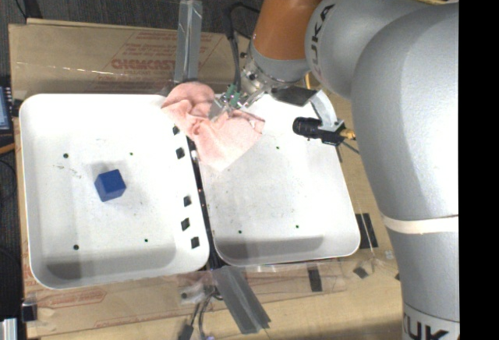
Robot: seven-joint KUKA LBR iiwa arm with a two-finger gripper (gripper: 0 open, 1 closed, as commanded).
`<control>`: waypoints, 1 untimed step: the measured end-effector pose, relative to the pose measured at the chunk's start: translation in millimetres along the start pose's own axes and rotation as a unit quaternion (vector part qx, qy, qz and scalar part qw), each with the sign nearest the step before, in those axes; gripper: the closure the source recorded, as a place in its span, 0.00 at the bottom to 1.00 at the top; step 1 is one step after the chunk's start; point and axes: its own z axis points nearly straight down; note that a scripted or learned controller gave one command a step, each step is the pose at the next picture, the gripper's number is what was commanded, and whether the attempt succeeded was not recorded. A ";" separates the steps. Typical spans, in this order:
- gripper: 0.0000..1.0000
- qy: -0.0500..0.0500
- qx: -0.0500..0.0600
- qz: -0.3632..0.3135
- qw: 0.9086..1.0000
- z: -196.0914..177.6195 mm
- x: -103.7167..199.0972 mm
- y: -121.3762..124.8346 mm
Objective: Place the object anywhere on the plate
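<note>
Gripper (pixel 228 101) sits at the right bin's (pixel 327 206) far-left corner, fingers clamped on a pink cloth (pixel 218 128) draped across both bins' adjoining edges. Blue cube (pixel 110 184) rests in the left bin (pixel 47 198).

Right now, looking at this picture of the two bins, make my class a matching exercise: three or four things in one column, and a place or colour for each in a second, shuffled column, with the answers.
Things:
1. blue cube
2. pink cloth
3. hand
4. orange band

Places:
A. on the arm, above the wrist
B. lying across the divide between the two bins, at their far end
C. alone on the floor of the left bin
D. at the cloth's top, over the far edge of the right bin

Pairs: 1-C, 2-B, 3-D, 4-A
</note>
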 end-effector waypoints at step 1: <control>1.00 0.000 0.000 -0.004 1.000 -39.7 0.4 0.7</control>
